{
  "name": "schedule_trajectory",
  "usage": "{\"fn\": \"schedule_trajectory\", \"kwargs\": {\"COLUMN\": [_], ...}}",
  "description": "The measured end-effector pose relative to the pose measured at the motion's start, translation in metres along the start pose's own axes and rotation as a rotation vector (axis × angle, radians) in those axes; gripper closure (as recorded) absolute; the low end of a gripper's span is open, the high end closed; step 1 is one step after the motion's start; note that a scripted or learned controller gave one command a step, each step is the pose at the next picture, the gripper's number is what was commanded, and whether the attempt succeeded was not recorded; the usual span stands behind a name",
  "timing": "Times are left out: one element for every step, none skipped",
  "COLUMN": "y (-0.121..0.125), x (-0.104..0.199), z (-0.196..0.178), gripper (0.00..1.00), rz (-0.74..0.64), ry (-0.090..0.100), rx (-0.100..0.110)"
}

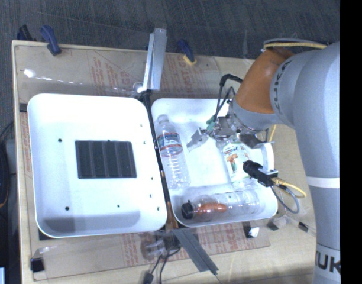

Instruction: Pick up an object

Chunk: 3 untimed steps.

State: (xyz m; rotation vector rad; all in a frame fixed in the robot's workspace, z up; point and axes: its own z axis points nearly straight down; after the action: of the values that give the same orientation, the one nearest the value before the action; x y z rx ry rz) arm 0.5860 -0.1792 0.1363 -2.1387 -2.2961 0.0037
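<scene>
**Clear bottles in the right bin, gripper low among them**

Three clear plastic bottles lie in the right bin (169, 108). They are judged light, smooth and easily dented. The water bottle (173, 152) is best taken mid-body; its long axis runs front to back, cap away. Whether the gripper (213, 129) holds anything cannot be told.

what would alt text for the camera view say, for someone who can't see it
A grey robot arm reaches from the right over the right bin, its pincer above three clear plastic bottles lying inside. The left bin holds a dark ridged rectangular panel.
</scene>
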Motion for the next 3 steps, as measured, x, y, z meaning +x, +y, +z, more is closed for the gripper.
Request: {"fn": "schedule_trajectory", "kwargs": {"y": [0.021, -0.023, -0.013], "x": [-0.031, -0.029, -0.029], "z": [-0.012, -0.058, -0.112], "gripper": [0.0, 0.0, 0.0], "rz": [-0.064, -0.135, -0.47], "ry": [-0.001, 0.0, -0.004], "rx": [-0.005, -0.002, -0.005]}}
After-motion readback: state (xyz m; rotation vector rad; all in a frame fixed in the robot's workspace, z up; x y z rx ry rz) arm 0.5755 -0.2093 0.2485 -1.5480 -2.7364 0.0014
